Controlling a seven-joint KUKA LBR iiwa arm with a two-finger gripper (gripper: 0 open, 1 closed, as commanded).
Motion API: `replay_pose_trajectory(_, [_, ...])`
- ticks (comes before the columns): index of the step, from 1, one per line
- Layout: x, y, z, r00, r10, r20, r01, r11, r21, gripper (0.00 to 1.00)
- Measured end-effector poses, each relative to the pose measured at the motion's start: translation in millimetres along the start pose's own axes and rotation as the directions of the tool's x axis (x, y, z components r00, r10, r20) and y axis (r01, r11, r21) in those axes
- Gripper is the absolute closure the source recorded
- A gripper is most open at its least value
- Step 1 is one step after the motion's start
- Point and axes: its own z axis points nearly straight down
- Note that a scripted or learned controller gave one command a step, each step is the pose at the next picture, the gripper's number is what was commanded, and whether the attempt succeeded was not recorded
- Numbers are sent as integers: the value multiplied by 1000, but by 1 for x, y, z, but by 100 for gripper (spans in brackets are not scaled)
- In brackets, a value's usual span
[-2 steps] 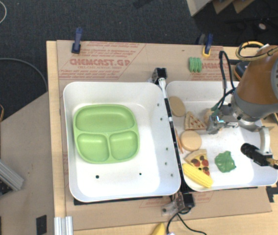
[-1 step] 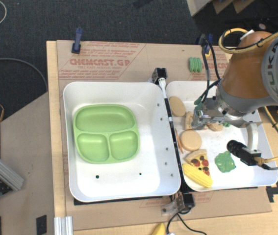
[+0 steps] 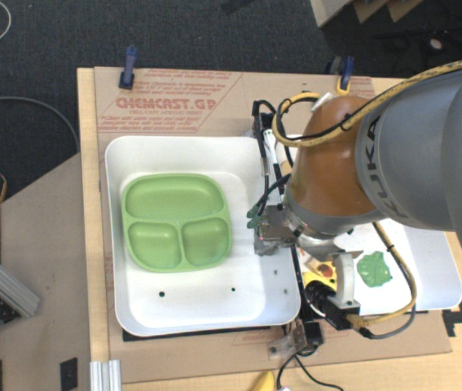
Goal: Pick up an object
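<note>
The arm hung low over the seam between the two bins, and the gripper (image 3: 265,239) sat at the left bin's (image 3: 183,309) right wall. Whether its jaws were apart or together, I could not tell. The green tray (image 3: 177,221) lay just left of them; a green piece (image 3: 374,269) lay well right. Best to centre squarely before descending.

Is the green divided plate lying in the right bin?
No, the green divided plate lies in the left bin, away from the arm.
</note>
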Motion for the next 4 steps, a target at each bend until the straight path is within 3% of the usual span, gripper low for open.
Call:
replay_pose_trajectory(1, [47,26,100,1000,15,8,-15,1000,-10,100])
replay_pose_trajectory(2, [29,71,99,1000,17,9,-17,1000,-9,100])
replay_pose_trajectory(3, [84,9,-110,1000,7,-3,-7,1000,-22,100])
replay_pose_trajectory(4, [131,4,-271,1000,6,-4,-6,1000,-26,100])
